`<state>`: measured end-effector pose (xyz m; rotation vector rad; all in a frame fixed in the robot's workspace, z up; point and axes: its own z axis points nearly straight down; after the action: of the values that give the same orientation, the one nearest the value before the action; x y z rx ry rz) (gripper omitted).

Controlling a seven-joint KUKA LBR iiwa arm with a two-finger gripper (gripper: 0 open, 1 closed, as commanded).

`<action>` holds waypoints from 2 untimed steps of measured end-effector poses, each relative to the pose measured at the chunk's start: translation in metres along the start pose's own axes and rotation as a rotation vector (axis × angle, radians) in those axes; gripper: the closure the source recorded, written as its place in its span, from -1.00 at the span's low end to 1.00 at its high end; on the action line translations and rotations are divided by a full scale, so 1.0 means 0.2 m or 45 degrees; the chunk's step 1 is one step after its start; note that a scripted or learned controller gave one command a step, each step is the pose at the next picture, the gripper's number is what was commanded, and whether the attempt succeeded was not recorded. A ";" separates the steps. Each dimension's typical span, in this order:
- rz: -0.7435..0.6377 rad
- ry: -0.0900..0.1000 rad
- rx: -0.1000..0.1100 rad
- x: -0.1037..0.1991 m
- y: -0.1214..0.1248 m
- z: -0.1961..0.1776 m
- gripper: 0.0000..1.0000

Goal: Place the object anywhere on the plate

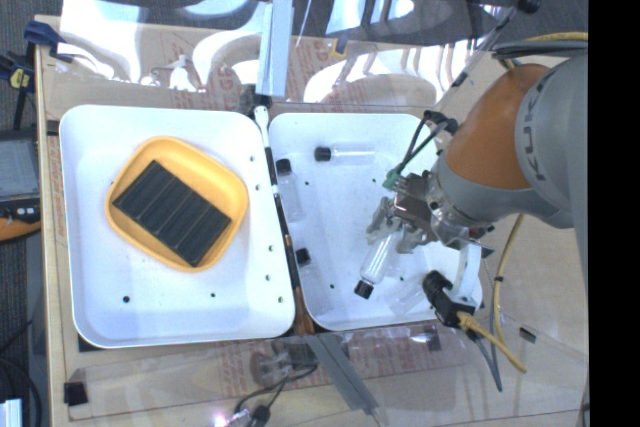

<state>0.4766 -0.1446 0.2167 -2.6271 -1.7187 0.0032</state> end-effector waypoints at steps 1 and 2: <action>-0.200 0.001 0.001 0.22 -0.10 0.06 1.00; -0.210 -0.002 0.004 0.52 0.06 0.13 1.00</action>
<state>0.5285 -0.0532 0.1900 -2.4749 -1.9287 0.0071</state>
